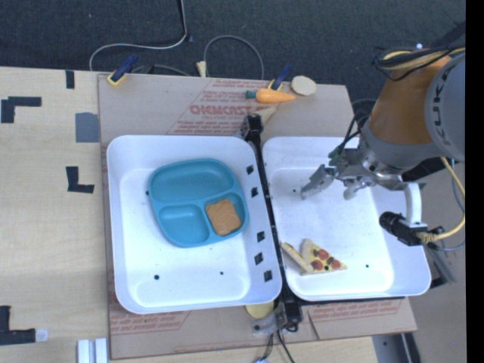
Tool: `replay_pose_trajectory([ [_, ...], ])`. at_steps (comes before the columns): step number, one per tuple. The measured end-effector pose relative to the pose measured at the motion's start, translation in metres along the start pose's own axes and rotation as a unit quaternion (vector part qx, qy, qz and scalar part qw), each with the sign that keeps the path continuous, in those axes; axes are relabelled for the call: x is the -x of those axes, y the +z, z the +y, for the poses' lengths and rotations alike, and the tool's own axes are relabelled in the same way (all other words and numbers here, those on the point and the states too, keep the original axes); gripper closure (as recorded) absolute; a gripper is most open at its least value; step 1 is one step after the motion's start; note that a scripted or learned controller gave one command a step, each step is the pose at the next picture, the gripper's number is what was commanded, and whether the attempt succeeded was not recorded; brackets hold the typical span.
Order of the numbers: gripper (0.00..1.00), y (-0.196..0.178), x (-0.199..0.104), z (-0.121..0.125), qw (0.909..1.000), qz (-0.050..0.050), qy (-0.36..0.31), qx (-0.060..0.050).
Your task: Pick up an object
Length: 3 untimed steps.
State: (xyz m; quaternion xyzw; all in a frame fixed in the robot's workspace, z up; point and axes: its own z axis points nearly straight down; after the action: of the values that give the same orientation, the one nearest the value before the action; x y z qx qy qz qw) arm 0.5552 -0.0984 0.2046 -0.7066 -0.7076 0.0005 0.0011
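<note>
While arm [412, 108] reaches over right bin [408, 278], pincer [331, 184] spread apart (nothing held).

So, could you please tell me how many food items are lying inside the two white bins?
2: a brown toast piece in the blue tray in the left bin, and a pizza slice near the right bin's front.

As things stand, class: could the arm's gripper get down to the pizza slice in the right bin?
Probably yes. The gripper hangs over the right bin, fingers spread, and the pizza slice lies in the open on the bin floor with nothing over it.
</note>
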Motion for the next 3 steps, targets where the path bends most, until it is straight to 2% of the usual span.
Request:
replay_pose_trajectory([
  [1, 0.0, 0.122, 0.025, -0.062, 1.0, -0.001, 0.003, 0.002],
  [2, 0.0, 0.013, -0.022, 0.043, 0.9999, -0.001, -0.004, 0.01],
  [3, 0.0, 0.02, -0.046, 0.116, 1.0, 0.0, -0.002, 0.003],
])
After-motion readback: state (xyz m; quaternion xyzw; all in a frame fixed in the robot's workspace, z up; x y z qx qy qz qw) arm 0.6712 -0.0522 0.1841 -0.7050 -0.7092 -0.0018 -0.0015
